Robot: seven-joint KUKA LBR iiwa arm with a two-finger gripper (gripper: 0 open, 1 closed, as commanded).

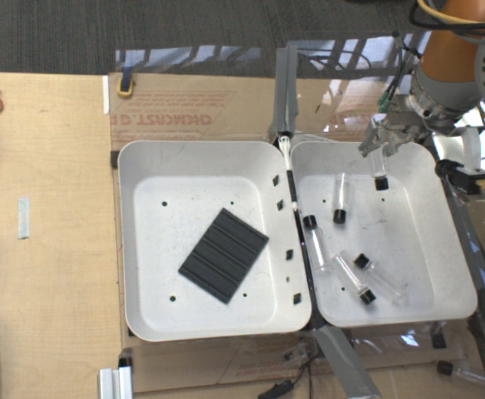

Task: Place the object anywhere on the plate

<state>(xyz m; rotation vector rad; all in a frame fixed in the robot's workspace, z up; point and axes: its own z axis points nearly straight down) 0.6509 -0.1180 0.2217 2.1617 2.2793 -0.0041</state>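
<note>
The gripper [379, 166] hangs over the right bin's [450, 223] far edge; whether it is apart or together is unclear. Clear tubes [352, 277] lie below it. The dark plate [223, 255] sits in the left bin [143, 223].

Both bins [134, 223] are white, dotted with small black holes. The plate [223, 254] in the left one is black with ridged stripes. The tubes [340, 198] in the right bin are clear with black caps. The arm [452, 65] is grey under an orange band. The bench [43, 223] is pale tan wood.
</note>
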